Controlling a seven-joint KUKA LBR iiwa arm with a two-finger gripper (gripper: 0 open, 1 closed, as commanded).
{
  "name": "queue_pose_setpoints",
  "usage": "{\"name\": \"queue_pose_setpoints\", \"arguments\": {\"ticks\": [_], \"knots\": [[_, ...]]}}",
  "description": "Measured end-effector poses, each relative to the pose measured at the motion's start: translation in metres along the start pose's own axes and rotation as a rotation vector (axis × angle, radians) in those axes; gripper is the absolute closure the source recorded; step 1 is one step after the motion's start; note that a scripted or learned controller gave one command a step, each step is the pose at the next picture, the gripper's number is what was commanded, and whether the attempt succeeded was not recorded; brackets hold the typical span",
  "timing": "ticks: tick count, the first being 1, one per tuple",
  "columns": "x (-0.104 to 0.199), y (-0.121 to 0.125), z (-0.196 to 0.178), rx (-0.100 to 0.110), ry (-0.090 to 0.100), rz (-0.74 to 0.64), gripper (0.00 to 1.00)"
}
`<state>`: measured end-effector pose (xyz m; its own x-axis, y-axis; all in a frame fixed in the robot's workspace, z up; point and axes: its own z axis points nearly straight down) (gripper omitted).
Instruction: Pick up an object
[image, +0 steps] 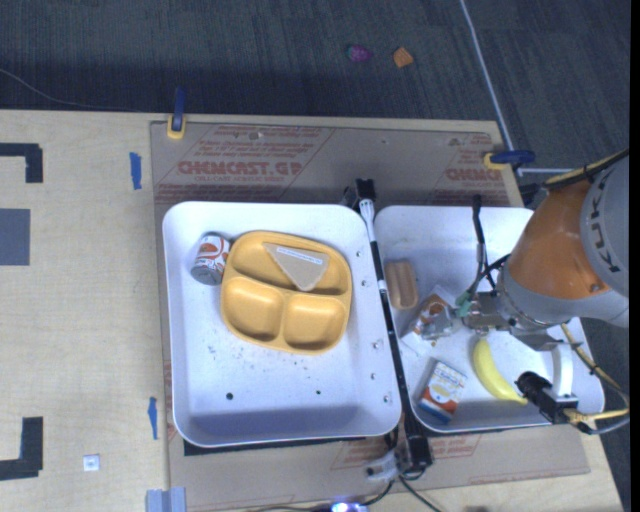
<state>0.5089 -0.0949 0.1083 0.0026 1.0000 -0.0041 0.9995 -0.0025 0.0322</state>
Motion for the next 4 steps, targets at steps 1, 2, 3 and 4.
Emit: {"name": "queue_pose_setpoints", "arguments": {"ticks": [1, 2, 3, 4], "knots": [[-0.0001, -0.0004, 0.0002, -0.001, 0.000, -0.001, 0.00], [-0.0001, -0.0006, 0.0002, -0.002, 0.000, -0.001, 0.00], [-0.0001, -0.0007, 0.0003, -0.002, 0.000, -0.001, 0.00], [-0.0001, -0.0007, 0.0003, -0.002, 0.000, -0.001, 0.00]]}}
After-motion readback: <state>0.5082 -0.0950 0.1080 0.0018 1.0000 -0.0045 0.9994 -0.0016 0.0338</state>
